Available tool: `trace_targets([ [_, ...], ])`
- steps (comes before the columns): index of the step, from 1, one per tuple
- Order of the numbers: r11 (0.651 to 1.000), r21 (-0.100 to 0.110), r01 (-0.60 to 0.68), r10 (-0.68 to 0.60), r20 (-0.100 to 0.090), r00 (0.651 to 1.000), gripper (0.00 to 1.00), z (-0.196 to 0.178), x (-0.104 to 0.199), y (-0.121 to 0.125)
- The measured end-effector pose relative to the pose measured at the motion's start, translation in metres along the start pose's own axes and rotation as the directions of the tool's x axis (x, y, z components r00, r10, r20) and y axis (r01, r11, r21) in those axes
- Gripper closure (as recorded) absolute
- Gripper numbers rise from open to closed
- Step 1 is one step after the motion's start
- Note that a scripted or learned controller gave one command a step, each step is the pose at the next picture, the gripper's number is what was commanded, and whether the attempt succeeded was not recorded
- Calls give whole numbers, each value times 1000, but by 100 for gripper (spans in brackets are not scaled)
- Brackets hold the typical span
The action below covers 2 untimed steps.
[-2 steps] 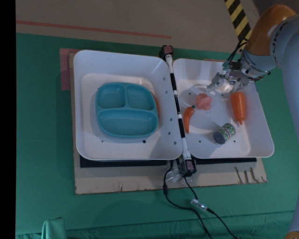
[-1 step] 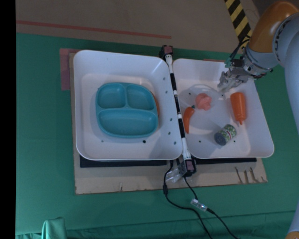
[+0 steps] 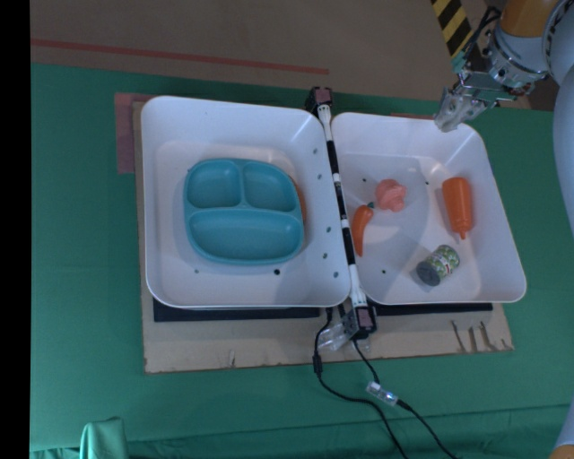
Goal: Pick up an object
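Camera view: my pincer (image 3: 453, 115), grip state indiscernible, hovers over the right bin's (image 3: 502, 193) far rim; I judge the orange bottle (image 3: 457, 204) light, rigid, slick—grasp mid-body crosswise.

This is a robotics lab or test cell rather than a home or shop. The worktop (image 3: 81, 269) is draped in green cloth, with two shallow white bins (image 3: 242, 121) set side by side on a sheet of cardboard (image 3: 224, 354), a sensor bar (image 3: 339, 193) running between them and black cables (image 3: 359, 394) trailing from it. Yellow-and-black hazard tape (image 3: 451, 22) marks the floor beyond, beside the grey industrial arm (image 3: 525, 36), and the bins hold toy food and a teal divided plate (image 3: 242, 212).
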<state>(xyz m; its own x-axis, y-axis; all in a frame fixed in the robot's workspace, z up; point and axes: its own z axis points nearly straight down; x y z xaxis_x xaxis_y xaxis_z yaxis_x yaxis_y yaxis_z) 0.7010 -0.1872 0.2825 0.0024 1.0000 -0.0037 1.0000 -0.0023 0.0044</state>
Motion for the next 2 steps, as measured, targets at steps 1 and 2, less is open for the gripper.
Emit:
trace_targets([
  [1, 1000, 3, -2, 2, -1, 1000, 100, -48, 2, -92],
  [2, 1000, -1, 0, 0, -1, 1000, 100, -51, 34, -69],
])
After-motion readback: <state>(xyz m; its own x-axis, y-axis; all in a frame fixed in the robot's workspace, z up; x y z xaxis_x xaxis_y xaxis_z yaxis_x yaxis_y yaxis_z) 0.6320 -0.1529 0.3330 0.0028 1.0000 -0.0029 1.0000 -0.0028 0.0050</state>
